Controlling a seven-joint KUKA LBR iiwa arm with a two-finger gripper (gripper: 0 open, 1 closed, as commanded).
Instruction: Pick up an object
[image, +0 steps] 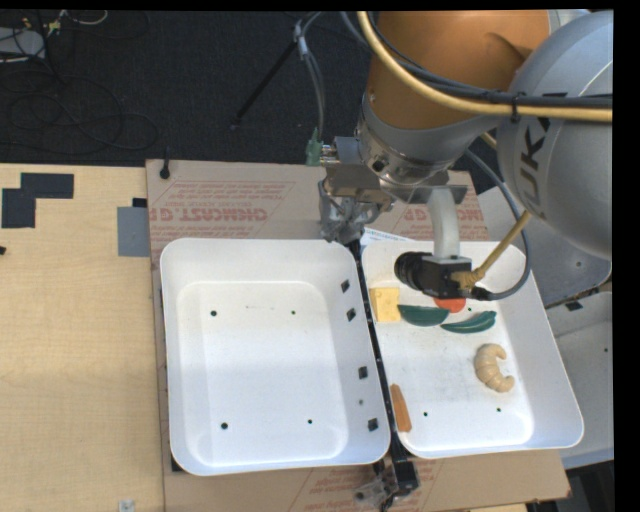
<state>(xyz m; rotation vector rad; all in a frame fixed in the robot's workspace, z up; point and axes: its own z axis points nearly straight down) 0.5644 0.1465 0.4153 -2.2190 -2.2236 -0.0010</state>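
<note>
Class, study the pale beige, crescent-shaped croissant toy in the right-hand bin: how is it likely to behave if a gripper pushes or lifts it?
The pale beige crescent-shaped croissant toy lies flat on the right white bin, so it probably slides or pivots rather than rolls. Its curved, ridged body may twist between two fingers. It looks like a small moulded toy, so probably light and stiff, though the material is uncertain.

Left bin (190, 300) open — right bin (540, 400) crowded by arm (450, 90).

White bins (200, 262), a yellow block (385, 302), two dark green pods (468, 322), a tan croissant (493, 366), an orange stick (400, 408)
</note>
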